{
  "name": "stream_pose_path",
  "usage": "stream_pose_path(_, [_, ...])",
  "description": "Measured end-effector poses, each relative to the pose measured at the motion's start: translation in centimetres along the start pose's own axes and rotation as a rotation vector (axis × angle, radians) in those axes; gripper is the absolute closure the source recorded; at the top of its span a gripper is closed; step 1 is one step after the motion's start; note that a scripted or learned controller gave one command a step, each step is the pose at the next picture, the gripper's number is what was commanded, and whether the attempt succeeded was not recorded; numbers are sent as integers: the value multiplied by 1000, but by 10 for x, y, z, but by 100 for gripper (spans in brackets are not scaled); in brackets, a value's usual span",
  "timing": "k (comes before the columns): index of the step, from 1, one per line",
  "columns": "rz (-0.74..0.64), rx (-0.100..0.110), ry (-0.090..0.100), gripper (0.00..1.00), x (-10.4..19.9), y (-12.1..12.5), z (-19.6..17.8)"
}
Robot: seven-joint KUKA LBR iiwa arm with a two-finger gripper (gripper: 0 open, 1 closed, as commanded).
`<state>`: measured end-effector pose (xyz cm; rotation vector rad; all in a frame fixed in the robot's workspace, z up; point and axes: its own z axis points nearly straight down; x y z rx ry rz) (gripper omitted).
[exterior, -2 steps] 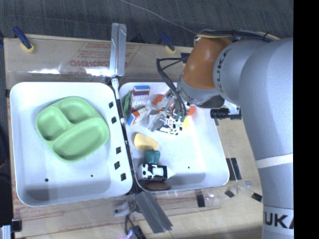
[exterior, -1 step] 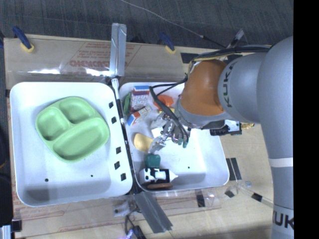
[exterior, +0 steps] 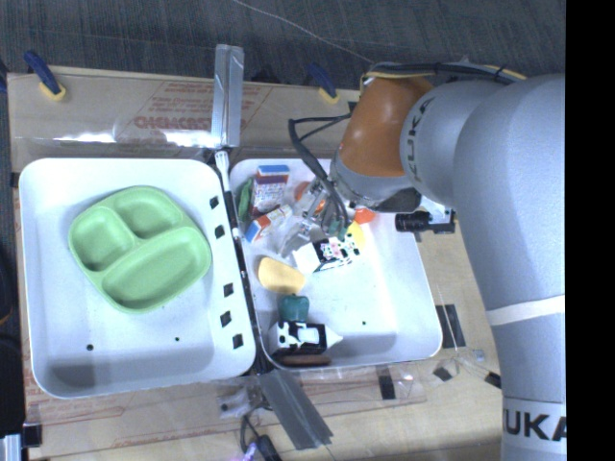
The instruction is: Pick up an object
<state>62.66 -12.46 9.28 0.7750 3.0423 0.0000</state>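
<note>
The camera view looks down on two shallow white plastic bins side by side. The left bin [exterior: 48, 286] holds a pale green divided plate [exterior: 139, 246] with three compartments, lying flat toward the upper middle of that bin.

The grey arm [exterior: 500, 190] with its orange band [exterior: 380, 128] enters from the right of the frame and bends down into the upper part of the right bin [exterior: 408, 296]. Its gripper [exterior: 325, 221] sits low among a heap of small items at the upper left of that bin; whether its fingers are apart or together cannot be told, since the wrist and clutter hide them.

That heap includes a blue and red packet [exterior: 273, 174] near the top rim. A black and white patterned card [exterior: 336, 251] lies just beside the gripper. Below it lies a yellow rounded piece [exterior: 280, 275], then a teal block [exterior: 295, 307], then a black and white toy [exterior: 300, 335] near the lower rim.
</note>
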Motion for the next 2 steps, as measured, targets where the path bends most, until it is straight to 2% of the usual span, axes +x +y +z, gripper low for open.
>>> stream_pose_path(1, [-8, 0, -2, 100, 0, 2, -11])
stream_pose_path(2, [333, -1, -4, 100, 9, 27, -144])
